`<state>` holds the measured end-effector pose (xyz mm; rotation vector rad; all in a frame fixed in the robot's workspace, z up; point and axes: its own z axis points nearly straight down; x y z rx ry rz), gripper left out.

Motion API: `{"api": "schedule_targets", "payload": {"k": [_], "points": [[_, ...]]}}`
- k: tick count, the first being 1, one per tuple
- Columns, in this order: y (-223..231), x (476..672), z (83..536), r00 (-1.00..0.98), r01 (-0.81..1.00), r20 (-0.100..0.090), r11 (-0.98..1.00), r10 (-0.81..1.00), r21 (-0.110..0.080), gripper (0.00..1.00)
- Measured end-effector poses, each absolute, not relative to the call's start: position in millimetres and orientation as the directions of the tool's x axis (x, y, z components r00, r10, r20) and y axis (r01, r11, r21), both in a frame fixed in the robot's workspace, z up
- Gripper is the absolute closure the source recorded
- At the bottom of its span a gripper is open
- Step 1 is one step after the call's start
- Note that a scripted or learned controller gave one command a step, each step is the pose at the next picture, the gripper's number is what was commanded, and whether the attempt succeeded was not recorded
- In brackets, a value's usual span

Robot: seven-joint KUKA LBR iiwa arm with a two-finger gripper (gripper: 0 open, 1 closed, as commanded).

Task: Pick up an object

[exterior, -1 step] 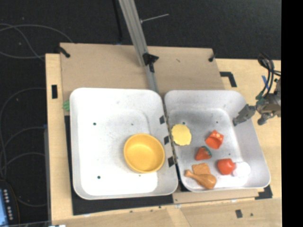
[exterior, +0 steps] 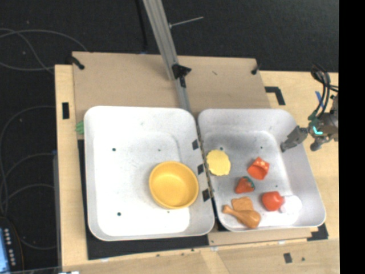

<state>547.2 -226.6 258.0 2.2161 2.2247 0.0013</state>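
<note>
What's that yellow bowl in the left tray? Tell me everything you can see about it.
The yellow bowl is round, a plain yellow-orange all over, and looks like smooth plastic. It stands upright with its open mouth facing up, and nothing shows inside it. It rests on the floor of the left white tray, toward that tray's near right part, close to the divide between the two trays. Nothing else touches it.

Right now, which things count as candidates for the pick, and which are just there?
Job: gripper; yellow bowl; pale yellow disc; three red toy pieces; brown drumstick.

Just there: two white bins; metal pole; floor cables.
</note>
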Motion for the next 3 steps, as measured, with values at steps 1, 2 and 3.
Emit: {"api": "schedule_targets", "payload": {"k": [1,2,3], "points": [[-223,537.6,205,0.000,1.000,-0.002,0.000,1.000,-0.004,0.00],[-218,532.4,160,0.001,1.000,-0.002,-0.001,1.000,-0.004,0.00],[-220,531.3,107,0.001,1.000,-0.002,-0.001,1.000,-0.004,0.00]]}}
